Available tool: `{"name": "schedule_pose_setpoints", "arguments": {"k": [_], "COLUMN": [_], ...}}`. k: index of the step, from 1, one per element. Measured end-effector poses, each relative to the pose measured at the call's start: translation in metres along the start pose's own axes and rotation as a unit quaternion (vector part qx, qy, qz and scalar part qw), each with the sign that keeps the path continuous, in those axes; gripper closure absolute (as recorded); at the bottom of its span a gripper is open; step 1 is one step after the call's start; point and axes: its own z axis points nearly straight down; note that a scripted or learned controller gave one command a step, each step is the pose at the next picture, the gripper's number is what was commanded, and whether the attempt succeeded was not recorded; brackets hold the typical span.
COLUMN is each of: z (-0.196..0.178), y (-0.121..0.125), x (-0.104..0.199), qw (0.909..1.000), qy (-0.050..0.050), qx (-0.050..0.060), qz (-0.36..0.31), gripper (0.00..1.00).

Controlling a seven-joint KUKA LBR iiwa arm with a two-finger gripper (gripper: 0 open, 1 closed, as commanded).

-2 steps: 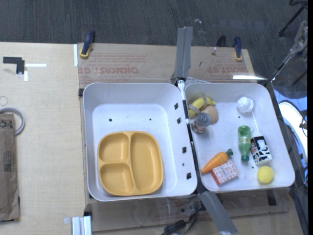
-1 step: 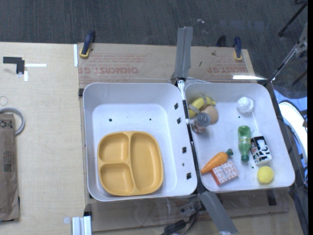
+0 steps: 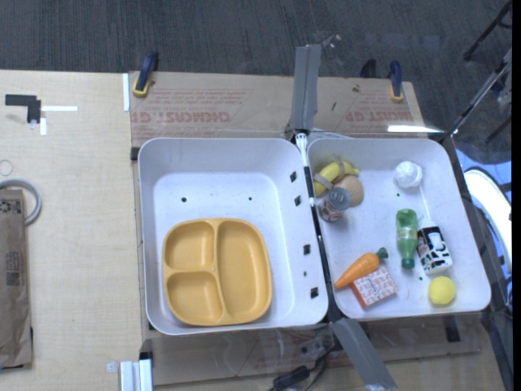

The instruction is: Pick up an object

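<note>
The right bin [image 3: 456, 218] holds several small objects. An orange carrot [image 3: 358, 270] lies near its front left, with a patterned orange box [image 3: 374, 288] just below it. A green bottle [image 3: 406, 236] stands mid-bin beside a black-and-white carton [image 3: 434, 250]. A yellow lemon [image 3: 442, 292] rests at the front right. Yellow bananas [image 3: 337, 171], a brown round object [image 3: 348, 192] and a small can [image 3: 330, 208] cluster at the left wall. A white crumpled ball [image 3: 408, 174] lies at the back.
The left bin [image 3: 163, 169] carries a yellow three-compartment plate [image 3: 217, 270] at its front. A cardboard sheet [image 3: 244, 104] lies behind both bins, held by blue clamps [image 3: 146, 72]. A brown paper bag [image 3: 12, 275] lies at the bench's far left.
</note>
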Motion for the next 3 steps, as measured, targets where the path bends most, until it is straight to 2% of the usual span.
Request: {"name": "schedule_pose_setpoints", "arguments": {"k": [1,3], "z": [0.0001,0.0001], "y": [-0.0190,-0.0190], "x": [-0.0123,-0.0121], "qw": [0.9996,0.9999], "qy": [0.000,0.000], "qx": [0.001,0.001], "qz": [0.030,0.014], "gripper": [1.00,1.00]}}
